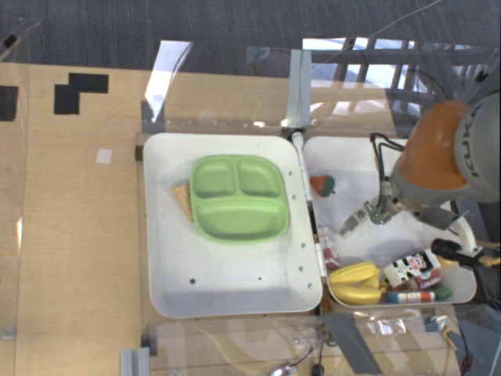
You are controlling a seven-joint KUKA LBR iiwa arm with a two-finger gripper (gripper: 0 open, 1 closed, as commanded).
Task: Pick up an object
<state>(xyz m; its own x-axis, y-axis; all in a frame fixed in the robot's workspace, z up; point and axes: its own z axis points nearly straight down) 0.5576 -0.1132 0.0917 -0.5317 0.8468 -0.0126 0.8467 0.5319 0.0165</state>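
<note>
Yellow banana: at the near wall of the right bin, nearer the camera than the gripper and toward the left of it; two yellow curved pieces lie together, touching or nearly so.
Marker: just right of the banana along the same near wall, lying flat, with red, white and blue parts and a green end.
Black-and-white packet: just behind the marker, below and slightly right of the gripper, printed with red and black.
Small packet by the divider: against the bin's left wall, left of and nearer than the gripper; too small to read.
Gripper: low over the middle of the right bin, pointing left; nothing shows between its fingers, and whether they stand wide or narrow I cannot tell.
Arm: grey with an orange band, reaching in from the right, above and behind the gripper.
Strawberry: red with a green top, left of the gripper and a little farther back, near the divider, apart from the fingers.
Green plate: three compartments, in the left bin, well left of the gripper.
Tan wafer: touching the plate's left edge, partly tucked under it.
</note>
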